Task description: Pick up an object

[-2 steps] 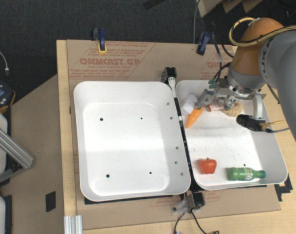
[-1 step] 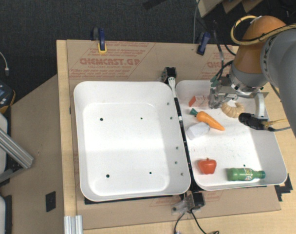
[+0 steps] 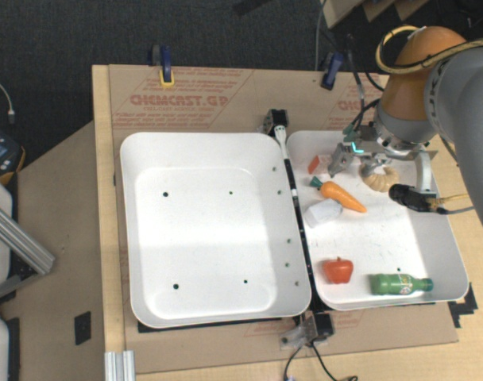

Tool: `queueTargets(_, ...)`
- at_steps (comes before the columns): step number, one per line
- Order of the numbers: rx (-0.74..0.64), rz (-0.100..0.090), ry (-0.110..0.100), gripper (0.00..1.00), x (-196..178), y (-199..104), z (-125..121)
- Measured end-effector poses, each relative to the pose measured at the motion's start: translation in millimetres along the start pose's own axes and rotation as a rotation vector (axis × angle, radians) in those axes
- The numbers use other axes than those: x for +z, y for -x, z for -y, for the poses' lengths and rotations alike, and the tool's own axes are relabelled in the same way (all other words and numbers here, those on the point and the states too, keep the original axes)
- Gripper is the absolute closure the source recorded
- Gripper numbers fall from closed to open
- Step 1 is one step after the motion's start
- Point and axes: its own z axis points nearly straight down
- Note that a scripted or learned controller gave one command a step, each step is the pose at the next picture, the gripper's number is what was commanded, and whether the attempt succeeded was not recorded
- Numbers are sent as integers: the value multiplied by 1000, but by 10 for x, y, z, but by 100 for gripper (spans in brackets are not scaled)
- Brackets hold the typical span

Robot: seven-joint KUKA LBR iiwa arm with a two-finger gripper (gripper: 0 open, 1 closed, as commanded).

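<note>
The counter [image 3: 226,94] carries two shallow white bins side by side. The left bin [image 3: 146,213] has a bare floor. The right bin [image 3: 440,244] holds the stock for picking, scattered loosely and lying flat, consistent with items tipped in rather than arranged.

Contents of the right bin: an orange carrot [image 3: 343,198] lies diagonally near the middle; a pale whitish piece [image 3: 322,213] sits just beside it on the lower left; a small red-orange piece [image 3: 314,164] lies near the dividing wall at the top; a tan ridged item [image 3: 377,180] rests just beneath the wrist; a red tomato-like item [image 3: 338,271] and a green bottle [image 3: 400,285] on its side occupy the near end, well apart from the arm.

The arm reaches in from the right and bends down steeply over the far end of the right bin, its orange band above the wrist. The claw [image 3: 354,159] hangs low over the bin floor, between the red-orange piece and the tan item, near the carrot's leafy end. The claw appears spread, with nothing visible between its fingers. Judgement: no item is yet secured; the carrot or the tan item are the closest candidates.
</note>
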Motion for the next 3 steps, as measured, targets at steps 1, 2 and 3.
queueTargets(1, -6, -15, 2, 0, 25, -84, 742)
queueTargets(2, -3, -5, 20, 0, -984, 514, 787)
queueTargets(3, -4, -7, 14, 0, -1342, 1100, 907)
